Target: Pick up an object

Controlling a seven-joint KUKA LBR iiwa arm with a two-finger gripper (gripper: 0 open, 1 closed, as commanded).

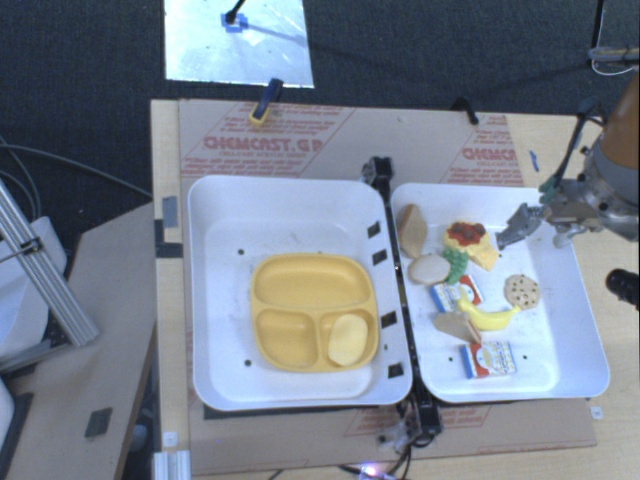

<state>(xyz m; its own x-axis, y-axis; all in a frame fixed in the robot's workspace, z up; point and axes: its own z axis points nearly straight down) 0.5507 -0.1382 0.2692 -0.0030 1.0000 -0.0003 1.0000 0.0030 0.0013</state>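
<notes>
Claw [522,226] over right bin [575,298], far right of pizza [470,240], touching nothing, opening impossible to tell

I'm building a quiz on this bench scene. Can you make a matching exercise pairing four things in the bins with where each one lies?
Things:
1. yellow tray
2. banana
3. cookie
4. gripper

Places:
A. above the right bin's upper right part
B. in the left bin
C. right bin, right of the banana's upper tip
D. right bin, between the cookie and the small carton at the near side

Pairs: 1-B, 2-D, 3-C, 4-A
</notes>
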